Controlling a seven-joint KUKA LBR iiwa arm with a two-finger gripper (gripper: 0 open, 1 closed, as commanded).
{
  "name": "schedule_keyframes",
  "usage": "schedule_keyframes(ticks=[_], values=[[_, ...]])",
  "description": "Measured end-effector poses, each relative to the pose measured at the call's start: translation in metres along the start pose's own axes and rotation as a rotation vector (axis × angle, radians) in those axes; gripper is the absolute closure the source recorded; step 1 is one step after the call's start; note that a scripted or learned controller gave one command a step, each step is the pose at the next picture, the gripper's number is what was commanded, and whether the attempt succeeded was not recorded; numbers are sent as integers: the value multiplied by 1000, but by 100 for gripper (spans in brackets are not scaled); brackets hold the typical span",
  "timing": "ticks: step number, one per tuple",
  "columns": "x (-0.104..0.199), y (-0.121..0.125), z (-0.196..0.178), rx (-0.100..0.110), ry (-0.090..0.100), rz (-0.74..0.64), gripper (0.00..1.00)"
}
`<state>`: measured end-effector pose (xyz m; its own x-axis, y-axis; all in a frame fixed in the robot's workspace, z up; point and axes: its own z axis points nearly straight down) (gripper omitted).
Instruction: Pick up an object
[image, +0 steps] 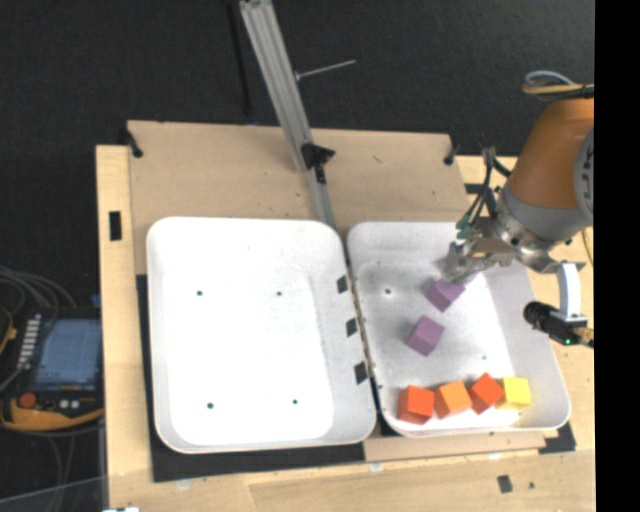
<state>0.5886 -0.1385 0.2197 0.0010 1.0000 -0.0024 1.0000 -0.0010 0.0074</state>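
The claw (462, 262), grip state I can't tell, sits over a matte purple cube (444, 294) at the right bin's (520, 418) twelve o'clock

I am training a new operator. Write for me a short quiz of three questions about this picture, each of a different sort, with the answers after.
1. True or false: all the blocks lie in the right bin.
2. How many purple blocks are there?
3. Which block ends the front row on the right? A) red B) yellow C) purple

Key
1. True.
2. Two: the upper purple block just below the gripper, and the lower purple block.
3. B, the yellow block, beside the red block.
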Motion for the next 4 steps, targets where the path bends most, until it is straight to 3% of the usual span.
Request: schedule_keyframes(ticks=[1, 4], values=[[-2, 2, -55, -1, 0, -3, 100], [141, -17, -24, 8, 3, -8, 100]])
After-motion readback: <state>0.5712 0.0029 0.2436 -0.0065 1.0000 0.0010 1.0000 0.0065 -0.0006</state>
